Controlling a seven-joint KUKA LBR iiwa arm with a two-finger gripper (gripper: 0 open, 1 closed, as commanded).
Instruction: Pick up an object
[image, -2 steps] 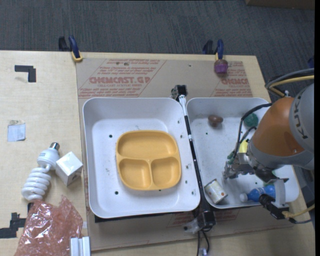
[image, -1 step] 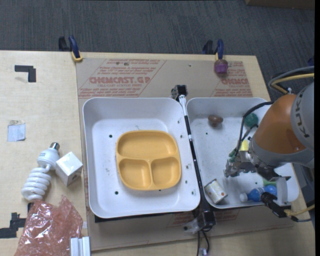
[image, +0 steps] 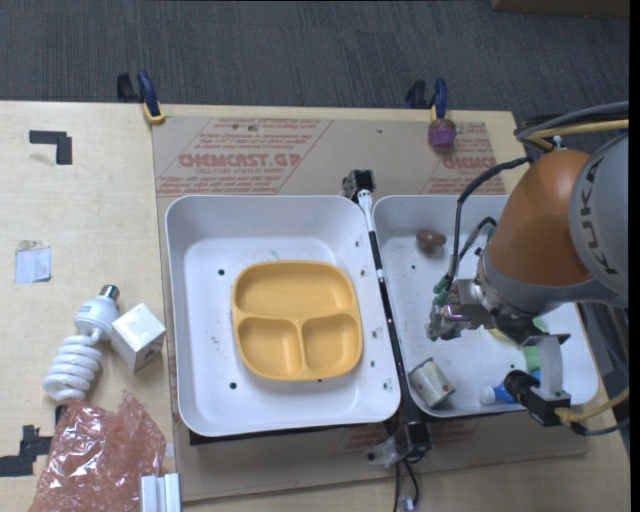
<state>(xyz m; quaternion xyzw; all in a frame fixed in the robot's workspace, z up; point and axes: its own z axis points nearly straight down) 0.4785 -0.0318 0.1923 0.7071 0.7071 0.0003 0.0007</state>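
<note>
**Bench, seen from above at a slant**

1. Arm (image: 545, 230): grey with an orange band, reaching in from the right over the right bin (image: 405, 290).
2. Gripper (image: 447, 322): low over the middle of the right bin, towards its left half. Whether it is open or closed cannot be told, and nothing can be seen in its grasp.
3. Roll (image: 432, 381): a small pale cylinder lying on its side at the near left corner of the right bin. It is just below the gripper in the view, close to it but apart, and is the nearest loose thing.
4. Lump (image: 431, 240): small and brown, near the far wall of the right bin. It is above the gripper in the view, farther off than the roll.
5. Tube (image: 493, 396): blue and white, by the near wall of the right bin, right of the roll and partly under the wrist.
6. Left bin (image: 200, 300): holds a yellow tray (image: 297, 320) with three compartments, lying flat at the middle and well apart from the gripper.
7. Outside the bins, left of them: a white spiral bulb (image: 80, 350) touching a white cube (image: 138, 335), with a crumpled pink bag (image: 95, 450) below.
8. Past the bins: a small purple piece (image: 442, 132) on the board.
</note>
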